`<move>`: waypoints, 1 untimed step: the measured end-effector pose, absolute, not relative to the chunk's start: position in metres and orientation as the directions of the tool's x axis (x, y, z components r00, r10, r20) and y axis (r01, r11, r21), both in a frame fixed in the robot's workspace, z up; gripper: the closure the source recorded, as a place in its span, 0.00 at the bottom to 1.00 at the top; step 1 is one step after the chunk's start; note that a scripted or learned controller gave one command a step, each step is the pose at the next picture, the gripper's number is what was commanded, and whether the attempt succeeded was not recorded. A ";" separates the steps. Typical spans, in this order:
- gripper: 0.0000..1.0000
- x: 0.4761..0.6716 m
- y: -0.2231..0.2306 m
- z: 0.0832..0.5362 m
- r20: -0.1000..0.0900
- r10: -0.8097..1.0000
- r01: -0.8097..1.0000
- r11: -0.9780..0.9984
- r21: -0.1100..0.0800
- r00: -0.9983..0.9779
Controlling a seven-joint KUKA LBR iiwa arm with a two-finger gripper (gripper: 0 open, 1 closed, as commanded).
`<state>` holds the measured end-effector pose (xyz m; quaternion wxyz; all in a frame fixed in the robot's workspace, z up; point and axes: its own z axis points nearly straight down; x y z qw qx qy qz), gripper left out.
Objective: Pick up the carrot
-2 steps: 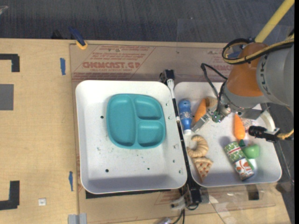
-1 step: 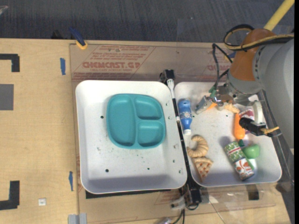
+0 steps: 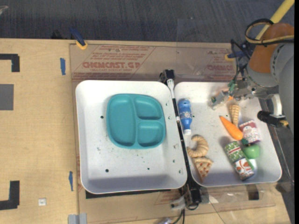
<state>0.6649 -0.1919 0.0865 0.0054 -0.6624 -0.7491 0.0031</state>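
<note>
Hand (image 3: 223,96), grip unclear, above right bin (image 3: 273,174); carrot (image 3: 231,128) lies apart.

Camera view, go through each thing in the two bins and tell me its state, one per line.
carrot: lying flat in the right bin, not gripped
blue bottle: lying on its side
can: on its side
croissant: lying flat
teal plate: flat in the left bin
gripper: above the right bin's far end

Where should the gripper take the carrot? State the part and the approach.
Grip the carrot across its thick middle, coming straight down from above. It lies flat in the right bin, slanting from its thin upper-left tip to a fatter end beside a small carton. The fingers should probably close across its width, where the sides look freest.
</note>
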 end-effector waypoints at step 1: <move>1.00 0.663 -0.195 0.097 -0.005 0.992 0.992 0.124 -0.018 -0.124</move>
